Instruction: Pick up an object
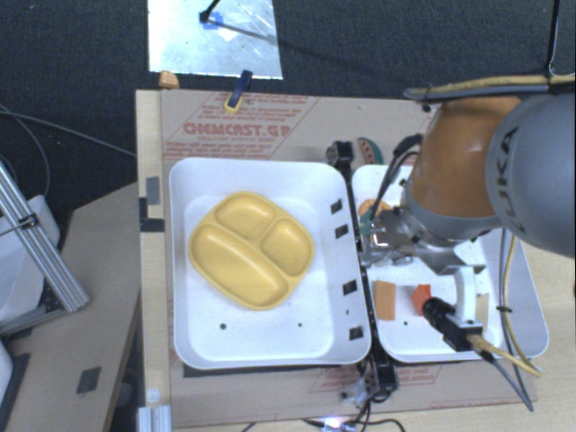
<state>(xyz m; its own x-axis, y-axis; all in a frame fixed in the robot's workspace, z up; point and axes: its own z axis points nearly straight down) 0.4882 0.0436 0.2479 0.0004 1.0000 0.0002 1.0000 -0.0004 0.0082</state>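
Reach is made into the right bin (409,336), where the gripper (382,239) is held low by the left edge, likely for a pick; its opening cannot be judged. A tan block (385,301) lies free just toward the front edge, beside an orange piece (420,293).

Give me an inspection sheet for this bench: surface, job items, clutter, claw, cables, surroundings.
Surface: left bin and right bin side by side on a printed cardboard sheet.
Job's things: yellow divided plate in the left bin; tan block and small orange piece in the right bin. The arm hides much of that bin.
Clutter: blue-and-yellow item on the cardboard's far edge; small tan lump by its corner.
Grippers: claw low over the right bin, next to the divider.
Cables: black cables loop at the wrist; thin black line crosses the floor.
Surroundings: dark floor, silvery sheet, aluminium frame.
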